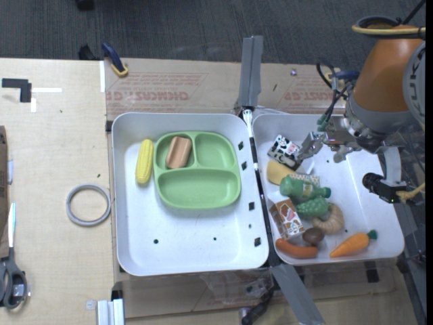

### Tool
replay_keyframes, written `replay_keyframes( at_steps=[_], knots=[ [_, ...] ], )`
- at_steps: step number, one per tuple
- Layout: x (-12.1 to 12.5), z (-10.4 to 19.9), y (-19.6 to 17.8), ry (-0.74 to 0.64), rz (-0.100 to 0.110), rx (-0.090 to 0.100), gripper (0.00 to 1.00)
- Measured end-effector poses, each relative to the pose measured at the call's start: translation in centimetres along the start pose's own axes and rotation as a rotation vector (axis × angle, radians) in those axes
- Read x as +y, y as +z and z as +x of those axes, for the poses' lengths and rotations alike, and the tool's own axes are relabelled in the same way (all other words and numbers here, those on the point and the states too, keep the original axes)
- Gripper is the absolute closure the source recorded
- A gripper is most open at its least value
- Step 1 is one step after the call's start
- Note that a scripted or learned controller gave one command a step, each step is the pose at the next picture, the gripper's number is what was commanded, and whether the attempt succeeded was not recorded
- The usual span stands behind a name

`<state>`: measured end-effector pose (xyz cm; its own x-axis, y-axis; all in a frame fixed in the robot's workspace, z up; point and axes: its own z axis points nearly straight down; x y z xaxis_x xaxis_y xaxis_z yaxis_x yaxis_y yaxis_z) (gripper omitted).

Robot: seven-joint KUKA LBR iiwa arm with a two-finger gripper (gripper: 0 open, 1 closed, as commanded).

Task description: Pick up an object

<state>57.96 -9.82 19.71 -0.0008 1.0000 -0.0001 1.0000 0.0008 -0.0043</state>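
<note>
The claw (323, 143) hangs over the right bin (379, 249), fingers parted and gripping nothing, just right of the cow toy (285, 149). That toy sits at the top of the pile, above the green bottle (304, 187). It looks light, stiff, likely smooth plastic; pinching across its narrow body seems safest.

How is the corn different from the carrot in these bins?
The corn is yellow; the carrot is orange with a green tip. The corn lies in the left bin beside the green tray, pointing up and down the view; the carrot lies in the right bin near its front edge, slanted and close to other toy foods. Both are long, narrow toy vegetables lying flat.
</note>
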Motion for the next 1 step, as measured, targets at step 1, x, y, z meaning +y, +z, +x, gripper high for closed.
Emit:
replay_keyframes(
  at_steps=[1],
  knots=[
    [-5.43,-2.47,9.15,-0.261,-0.005,-0.001,0.0]
  ],
)
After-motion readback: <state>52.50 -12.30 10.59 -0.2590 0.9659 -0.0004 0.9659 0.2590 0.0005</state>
